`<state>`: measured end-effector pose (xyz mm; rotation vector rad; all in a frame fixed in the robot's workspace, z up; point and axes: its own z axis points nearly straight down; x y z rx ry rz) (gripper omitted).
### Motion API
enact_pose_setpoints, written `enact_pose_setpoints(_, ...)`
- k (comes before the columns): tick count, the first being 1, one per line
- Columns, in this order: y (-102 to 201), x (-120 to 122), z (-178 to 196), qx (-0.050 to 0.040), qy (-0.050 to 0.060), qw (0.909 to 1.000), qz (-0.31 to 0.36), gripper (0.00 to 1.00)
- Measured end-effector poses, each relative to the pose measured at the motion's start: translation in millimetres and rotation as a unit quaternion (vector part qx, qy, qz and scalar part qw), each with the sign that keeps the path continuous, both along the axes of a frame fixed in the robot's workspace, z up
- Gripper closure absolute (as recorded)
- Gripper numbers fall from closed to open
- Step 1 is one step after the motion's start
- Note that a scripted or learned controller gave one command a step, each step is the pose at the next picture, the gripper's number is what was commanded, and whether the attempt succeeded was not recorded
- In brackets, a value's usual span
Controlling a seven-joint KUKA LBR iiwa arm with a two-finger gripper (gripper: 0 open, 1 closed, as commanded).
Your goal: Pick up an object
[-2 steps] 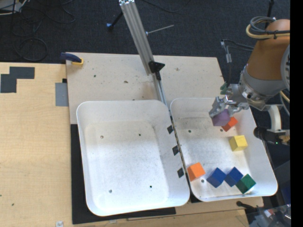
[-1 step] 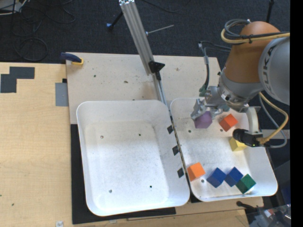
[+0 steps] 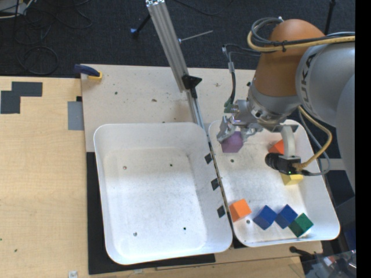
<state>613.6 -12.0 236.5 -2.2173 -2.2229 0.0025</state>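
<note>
- Setting: robotics laboratory; a grey KUKA arm point(image 3: 324, 80) with an orange band reaches over a plywood bench point(image 3: 40, 172)
- Fixtures: two shallow white bins point(image 3: 116, 143) side by side; an aluminium extrusion post point(image 3: 171, 42) rising behind them
- Floor: dark carpet point(image 3: 75, 22); loose cables point(image 3: 35, 4) trailing across it
</note>
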Motion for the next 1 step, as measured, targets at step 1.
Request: enact_pose_setpoints(1, 59.0, 9.0, 1.5, 0.0011, 0.0, 1.0, 0.001, 1.0)
